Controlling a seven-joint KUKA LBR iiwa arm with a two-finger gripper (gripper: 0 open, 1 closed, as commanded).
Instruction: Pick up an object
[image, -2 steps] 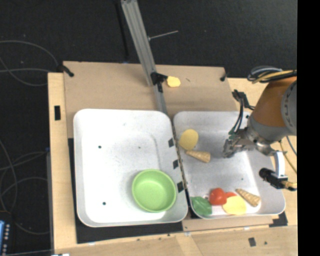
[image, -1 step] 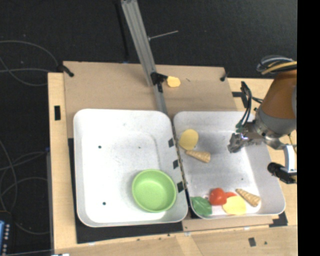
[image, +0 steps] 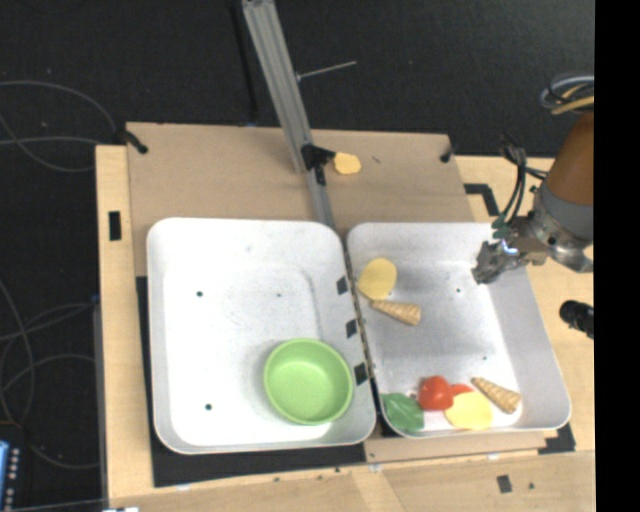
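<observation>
The claw (image: 490, 262) is hanging over the right bin's (image: 520, 330) upper right edge, carrying nothing; I cannot tell its state. A yellow disc (image: 378, 277) and cone (image: 397, 312) are lying near the bin's left wall. A green bowl (image: 308, 380) is sitting in the left bin (image: 220, 290).

- One fixed camera looks down at a slant from above the tan wooden bench (image: 400, 180).
- It frames both shallow white plastic bins (image: 230, 260) from moderate height.
</observation>
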